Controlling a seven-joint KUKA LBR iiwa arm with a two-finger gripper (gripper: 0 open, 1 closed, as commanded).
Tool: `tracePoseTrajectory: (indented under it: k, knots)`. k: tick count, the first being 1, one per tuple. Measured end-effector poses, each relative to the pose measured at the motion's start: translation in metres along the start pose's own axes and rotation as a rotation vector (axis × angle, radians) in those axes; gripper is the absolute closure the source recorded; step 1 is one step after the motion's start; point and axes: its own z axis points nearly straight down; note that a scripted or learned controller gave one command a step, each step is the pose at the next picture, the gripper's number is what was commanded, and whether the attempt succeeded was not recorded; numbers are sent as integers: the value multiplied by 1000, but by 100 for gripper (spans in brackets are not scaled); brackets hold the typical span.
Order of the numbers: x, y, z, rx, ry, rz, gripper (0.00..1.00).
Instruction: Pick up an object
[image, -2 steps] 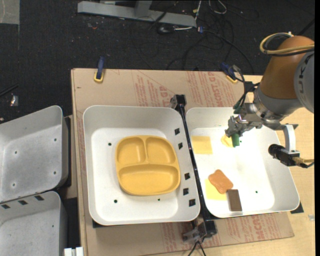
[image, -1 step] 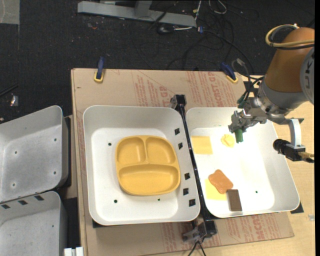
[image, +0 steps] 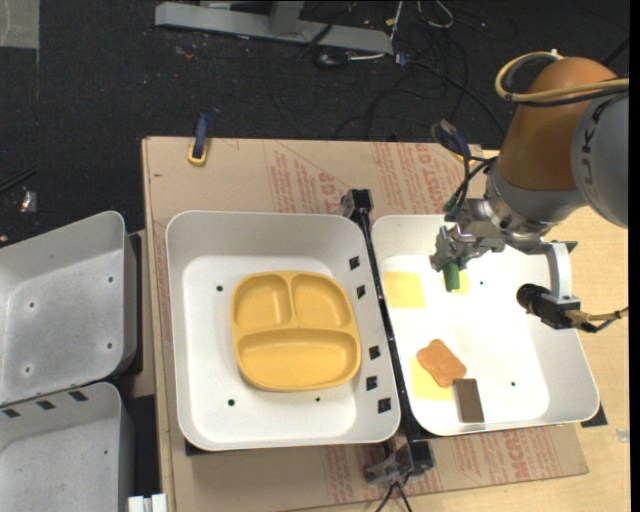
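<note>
The tool (image: 453, 262) hangs over the right bin (image: 560, 400) toward its 12 o'clock edge, fingers clamped on a small green object (image: 453, 277). An orange piece (image: 440, 362) and a brown block (image: 468, 400) lie toward 6 o'clock, a yellow divided tray (image: 296, 331) in the left bin (image: 200, 300).

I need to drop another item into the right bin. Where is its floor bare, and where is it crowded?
Right bin: bare floor runs through the middle and right side, between the gripper at the top and the brown block at the front. The left strip is crowded: yellow square, orange piece, then the block. The green item sits at the gripper.
</note>
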Motion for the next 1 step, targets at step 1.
tracePoseTrajectory:
  k: [1]
  knots:
    - [50, -17, -9, 0, 0, -1, 100]
